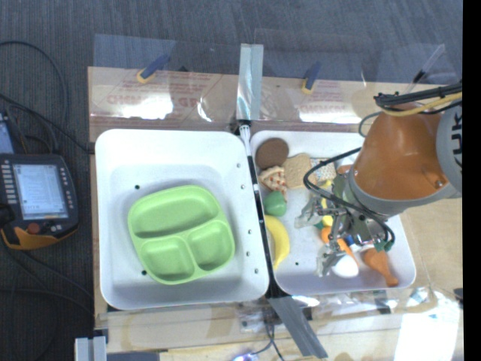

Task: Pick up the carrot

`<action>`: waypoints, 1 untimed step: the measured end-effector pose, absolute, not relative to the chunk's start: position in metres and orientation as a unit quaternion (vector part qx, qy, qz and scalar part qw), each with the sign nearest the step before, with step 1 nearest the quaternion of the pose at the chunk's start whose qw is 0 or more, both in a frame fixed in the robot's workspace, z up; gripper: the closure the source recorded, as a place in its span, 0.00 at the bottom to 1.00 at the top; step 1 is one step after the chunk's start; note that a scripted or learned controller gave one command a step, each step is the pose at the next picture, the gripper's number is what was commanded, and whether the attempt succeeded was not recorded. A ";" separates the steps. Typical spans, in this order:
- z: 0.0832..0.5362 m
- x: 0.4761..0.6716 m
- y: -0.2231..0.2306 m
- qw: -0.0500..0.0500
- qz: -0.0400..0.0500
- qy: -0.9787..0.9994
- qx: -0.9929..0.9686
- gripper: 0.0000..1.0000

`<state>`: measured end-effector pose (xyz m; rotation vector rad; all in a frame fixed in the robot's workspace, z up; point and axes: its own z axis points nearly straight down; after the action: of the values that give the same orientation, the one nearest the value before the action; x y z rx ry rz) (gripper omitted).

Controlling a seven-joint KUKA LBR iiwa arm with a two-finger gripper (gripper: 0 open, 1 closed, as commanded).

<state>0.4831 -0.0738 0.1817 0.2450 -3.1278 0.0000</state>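
Note:
The carrot [380, 266], orange and stubby, lies in the right bin [301, 277] near its front right corner, next to a white egg-like piece [346, 268]. My gripper [319, 238] hangs over the middle of that bin, below the orange wrist band [402, 160]. Its two silvery fingers [307, 214] stand apart, open, with small orange and yellow bits under them. The carrot is to the right of the fingers and is not between them. The arm hides the bin's back right part.
The right bin also holds a brown round piece [272, 151], a tan cracker [296, 167], a pretzel-like item [273, 177], a green item [275, 203] and a banana [279, 241]. A green divided plate [180, 235] sits in the left bin [120, 156].

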 end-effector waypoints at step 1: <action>0.092 0.513 -0.119 -0.007 0.001 -0.993 0.118 0.00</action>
<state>0.5134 -0.1185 0.0916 0.3723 -3.1334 0.0046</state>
